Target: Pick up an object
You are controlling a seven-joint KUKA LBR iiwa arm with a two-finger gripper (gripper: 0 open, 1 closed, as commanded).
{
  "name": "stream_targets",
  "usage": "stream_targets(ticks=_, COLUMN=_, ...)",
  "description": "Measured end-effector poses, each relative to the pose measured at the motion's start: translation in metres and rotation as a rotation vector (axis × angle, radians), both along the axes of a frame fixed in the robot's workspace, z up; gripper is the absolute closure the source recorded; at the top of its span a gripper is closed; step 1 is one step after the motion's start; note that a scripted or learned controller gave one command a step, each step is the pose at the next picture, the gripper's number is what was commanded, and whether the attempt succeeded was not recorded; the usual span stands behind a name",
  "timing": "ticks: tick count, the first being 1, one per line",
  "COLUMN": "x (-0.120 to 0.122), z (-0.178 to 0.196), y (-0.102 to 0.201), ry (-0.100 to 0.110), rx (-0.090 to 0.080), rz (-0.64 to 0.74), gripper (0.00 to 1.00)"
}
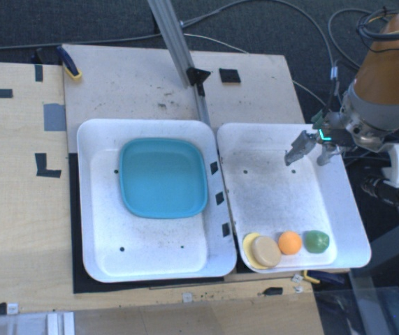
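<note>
Three small objects lie along the near edge of the right bin (339, 194): a tan round piece on a yellow disc (263, 251), an orange ball (290, 243) and a green ball (316, 241). My gripper (311, 151) hangs over the far right part of that bin, well away from them. Its two fingers (298, 147) are spread apart, with nothing between them.
A blue square plate (163, 177) rests in the left bin (94, 187). A slanted metal post (178, 40) rises behind the bins. Cables trail across the dark floor at the back right.
</note>
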State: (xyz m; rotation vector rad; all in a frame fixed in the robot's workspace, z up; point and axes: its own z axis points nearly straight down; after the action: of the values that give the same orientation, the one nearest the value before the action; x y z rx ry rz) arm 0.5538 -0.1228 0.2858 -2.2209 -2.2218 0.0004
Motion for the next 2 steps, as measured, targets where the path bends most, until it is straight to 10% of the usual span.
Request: stream_targets(ticks=2, x=0.009, z=-0.053, y=0.0, ry=0.005, rx=0.001, rz=0.0, gripper=0.0)
